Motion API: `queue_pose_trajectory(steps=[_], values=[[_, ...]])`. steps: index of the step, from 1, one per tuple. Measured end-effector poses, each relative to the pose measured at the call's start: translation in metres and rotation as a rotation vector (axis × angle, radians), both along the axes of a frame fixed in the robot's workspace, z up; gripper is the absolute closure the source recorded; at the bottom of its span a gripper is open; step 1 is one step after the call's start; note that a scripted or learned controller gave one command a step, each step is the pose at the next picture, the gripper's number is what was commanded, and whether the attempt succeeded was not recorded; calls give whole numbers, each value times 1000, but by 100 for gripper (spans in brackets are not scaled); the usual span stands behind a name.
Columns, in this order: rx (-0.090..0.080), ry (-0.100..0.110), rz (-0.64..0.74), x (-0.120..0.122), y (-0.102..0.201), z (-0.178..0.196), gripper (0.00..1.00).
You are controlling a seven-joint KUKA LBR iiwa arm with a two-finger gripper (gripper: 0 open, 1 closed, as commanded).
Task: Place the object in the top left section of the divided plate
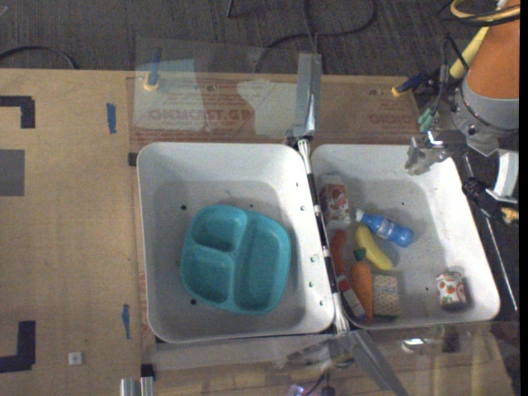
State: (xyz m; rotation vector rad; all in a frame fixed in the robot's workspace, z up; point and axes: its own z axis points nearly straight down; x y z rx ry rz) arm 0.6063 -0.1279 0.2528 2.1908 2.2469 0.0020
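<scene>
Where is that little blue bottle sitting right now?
The blue bottle lies in the right bin, near its middle, just above the banana and right of the small can.

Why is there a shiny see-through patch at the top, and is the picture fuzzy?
In the camera view, glare whitens a clear plastic sheet behind the bins; the teal divided plastic plate casts a soft shadow in the left white bin; the small toy items in the right white bin look slightly blurred.

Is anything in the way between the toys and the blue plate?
Yes. The two bins' raised rims run side by side between the toys in the right bin and the divided plate in the left bin, so a toy must be lifted over them.
</scene>
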Motion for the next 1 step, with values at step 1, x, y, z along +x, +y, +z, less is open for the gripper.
queue_pose_trajectory(steps=[1], values=[[2, 4, -150, -94, -42, -129, 100]])
